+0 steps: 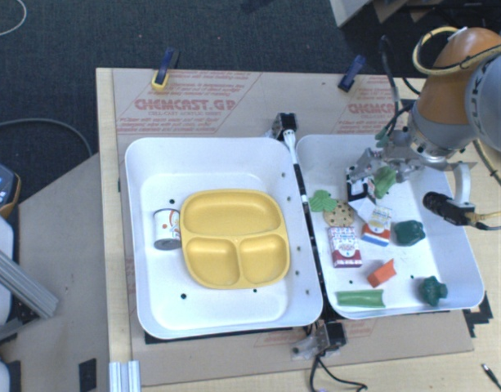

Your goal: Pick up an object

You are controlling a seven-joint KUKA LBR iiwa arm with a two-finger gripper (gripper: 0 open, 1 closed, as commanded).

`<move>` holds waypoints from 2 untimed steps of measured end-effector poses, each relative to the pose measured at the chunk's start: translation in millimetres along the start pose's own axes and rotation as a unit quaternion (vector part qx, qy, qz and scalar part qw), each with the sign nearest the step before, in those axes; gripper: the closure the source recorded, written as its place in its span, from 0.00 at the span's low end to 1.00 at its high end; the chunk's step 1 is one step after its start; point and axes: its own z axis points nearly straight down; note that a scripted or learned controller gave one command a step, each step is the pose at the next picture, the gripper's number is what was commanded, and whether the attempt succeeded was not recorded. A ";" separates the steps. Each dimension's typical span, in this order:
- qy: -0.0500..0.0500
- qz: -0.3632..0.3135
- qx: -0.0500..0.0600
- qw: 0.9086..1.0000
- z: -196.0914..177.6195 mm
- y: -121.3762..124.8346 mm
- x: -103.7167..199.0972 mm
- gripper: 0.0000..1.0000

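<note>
Cardboard-topped bench: your gripper (374,176) hovers over the right bin (467,260); its finger state you can't tell. Left, a glossy yellow divided tray (234,237).

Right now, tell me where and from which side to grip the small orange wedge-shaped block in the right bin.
Take the small orange wedge-shaped block from straight above, across its narrow width near the middle. It lies flat and slanted on the right white bin, with open floor along both long sides; turn the tool to match the slant.

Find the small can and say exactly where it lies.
The can lies in the left bin, on its side, against the left edge of the yellow tray.
</note>
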 end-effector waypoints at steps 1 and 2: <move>-0.002 -0.001 -0.003 1.000 37.1 1.7 0.6 0.00; -0.003 -0.001 -0.006 1.000 24.5 2.7 0.2 1.00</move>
